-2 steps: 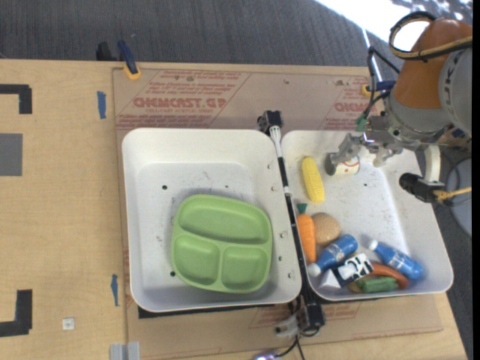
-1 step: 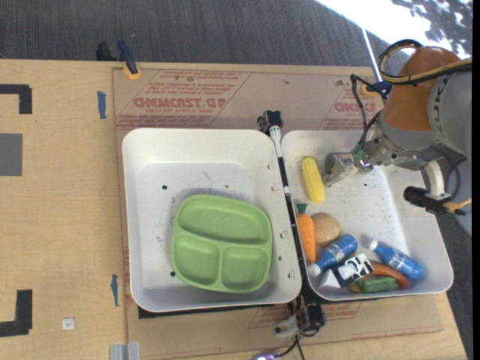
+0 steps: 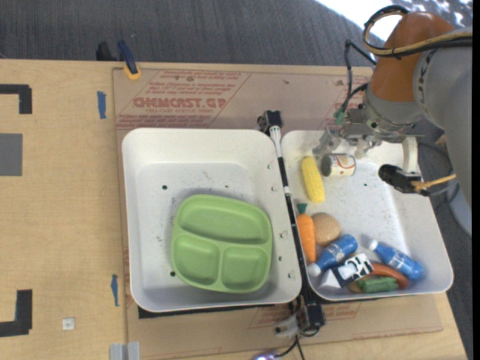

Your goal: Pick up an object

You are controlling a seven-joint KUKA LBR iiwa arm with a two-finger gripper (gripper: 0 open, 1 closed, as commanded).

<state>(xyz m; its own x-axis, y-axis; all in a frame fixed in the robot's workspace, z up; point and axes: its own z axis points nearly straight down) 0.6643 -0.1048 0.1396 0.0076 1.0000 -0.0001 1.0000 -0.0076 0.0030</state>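
The grey arm (image 3: pixel 427 73), with its orange band, reaches in from the right and hangs its tool (image 3: pixel 341 150) over the far end of the right bin (image 3: pixel 427 223), just above a small white cup-like item (image 3: pixel 345 165) with a reddish mark; whether the tool is spread or closed cannot be told from this slant, and nothing is visibly clamped in it. Just left of the tool a yellow corn cob (image 3: pixel 313 179) lies lengthwise near the bin's left wall. Toward the near end sits a cluster (packed close, several touching): an orange carrot (image 3: pixel 307 237) along the left wall, a tan rounded lump (image 3: pixel 326 227) beside it, a blue bottle (image 3: pixel 337 251), a black-and-white packet (image 3: pixel 352 267), a second blue bottle (image 3: pixel 397 261) to the right, and a green and orange piece (image 3: pixel 375 280) at the near rim. The left bin (image 3: pixel 150 171) holds a green divided tray (image 3: pixel 222 241), lying flat toward its near right part. Both bins rest on a sheet of cardboard (image 3: pixel 187 96) on the wooden desk (image 3: pixel 52 201)
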